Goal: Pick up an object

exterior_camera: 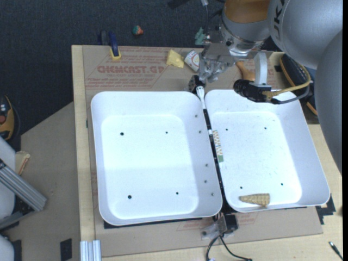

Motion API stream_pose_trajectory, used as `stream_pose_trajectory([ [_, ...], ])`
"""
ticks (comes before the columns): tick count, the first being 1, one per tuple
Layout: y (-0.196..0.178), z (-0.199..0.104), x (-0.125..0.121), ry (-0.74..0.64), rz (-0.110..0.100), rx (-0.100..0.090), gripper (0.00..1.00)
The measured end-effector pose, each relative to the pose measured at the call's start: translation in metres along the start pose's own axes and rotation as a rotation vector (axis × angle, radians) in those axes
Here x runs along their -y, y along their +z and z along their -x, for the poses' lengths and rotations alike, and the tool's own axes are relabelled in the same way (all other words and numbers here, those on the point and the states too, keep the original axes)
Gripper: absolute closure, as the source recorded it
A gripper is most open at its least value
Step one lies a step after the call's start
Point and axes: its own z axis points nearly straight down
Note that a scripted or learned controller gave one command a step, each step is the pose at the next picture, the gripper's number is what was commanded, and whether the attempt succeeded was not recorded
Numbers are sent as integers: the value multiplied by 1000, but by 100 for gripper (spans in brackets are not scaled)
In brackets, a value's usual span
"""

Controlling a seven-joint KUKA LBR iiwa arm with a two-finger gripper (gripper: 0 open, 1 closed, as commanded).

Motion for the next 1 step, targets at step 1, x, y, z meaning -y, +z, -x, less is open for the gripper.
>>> stream_pose_trajectory([
  [1,-38,-9,25,5,11,1,100],
])
